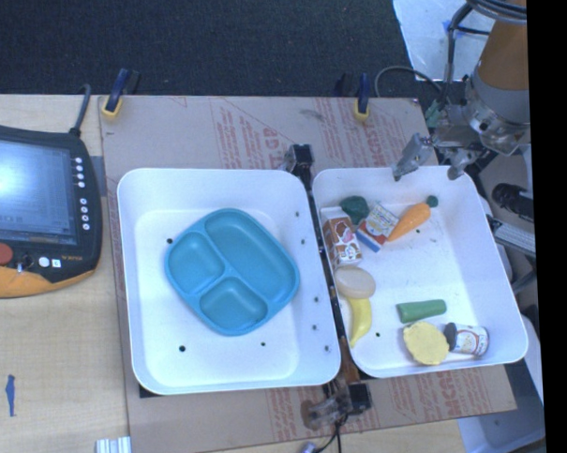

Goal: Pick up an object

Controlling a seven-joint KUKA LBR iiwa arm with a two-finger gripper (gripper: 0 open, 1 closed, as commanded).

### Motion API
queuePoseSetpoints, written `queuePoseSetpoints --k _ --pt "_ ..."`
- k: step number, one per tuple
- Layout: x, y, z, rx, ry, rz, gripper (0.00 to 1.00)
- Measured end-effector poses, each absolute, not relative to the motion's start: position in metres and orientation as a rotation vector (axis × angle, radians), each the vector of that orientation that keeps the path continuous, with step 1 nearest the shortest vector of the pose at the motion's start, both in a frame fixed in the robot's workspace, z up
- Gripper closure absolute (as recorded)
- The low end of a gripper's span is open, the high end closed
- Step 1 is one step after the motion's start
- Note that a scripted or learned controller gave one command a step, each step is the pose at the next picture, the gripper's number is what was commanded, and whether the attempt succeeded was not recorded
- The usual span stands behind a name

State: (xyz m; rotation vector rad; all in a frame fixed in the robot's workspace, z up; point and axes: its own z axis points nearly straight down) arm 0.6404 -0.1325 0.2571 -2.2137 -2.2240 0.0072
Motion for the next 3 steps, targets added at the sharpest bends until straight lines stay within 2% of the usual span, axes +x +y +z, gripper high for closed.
queuePoseSetpoints --k 1,2,3 --pt "0.608 -0.150 0.137 -2.213 -2.224 0.010 0.00" --pt "0.641 -0.190 0.096 -2.215 -2.226 0.001 0.00" --pt "0.658 -0.143 0.096 -2.218 -2.231 0.002 0.00"
